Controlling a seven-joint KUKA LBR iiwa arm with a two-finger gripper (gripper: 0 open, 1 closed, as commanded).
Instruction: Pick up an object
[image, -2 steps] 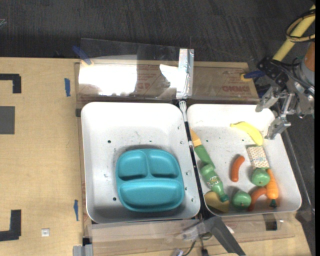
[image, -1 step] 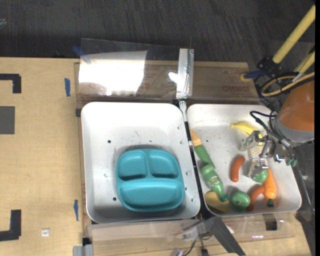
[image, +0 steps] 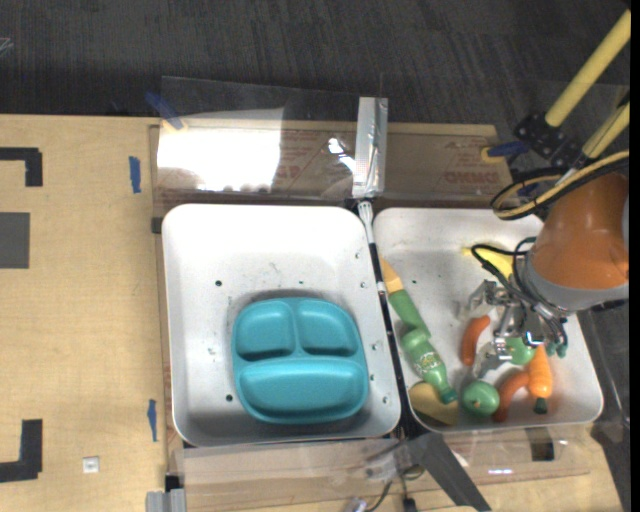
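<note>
The right bin (image: 440, 245) holds a heap of toy food. My gripper (image: 508, 328) is low over the heap's right part, under the orange band of the arm (image: 585, 245). An orange piece (image: 470, 340) lies just left of the gripper and a small green piece (image: 521, 351) sits right beneath it. An orange carrot (image: 540, 375) lies to the lower right. A round green fruit (image: 481, 398) rests near the front wall. A long green bottle-like piece (image: 413, 335) lies along the left wall, with a tan piece (image: 430, 400) at its lower end. A yellow banana (image: 490, 258) is partly hidden behind the arm.
The left bin (image: 200, 250) holds a teal compartment tray (image: 297, 360). A clear plastic sheet and a taped divider (image: 370, 145) stand behind the bins. Yellow and black cables (image: 560, 120) hang at the upper right. Brown bench board (image: 70, 300) lies to the left.
</note>
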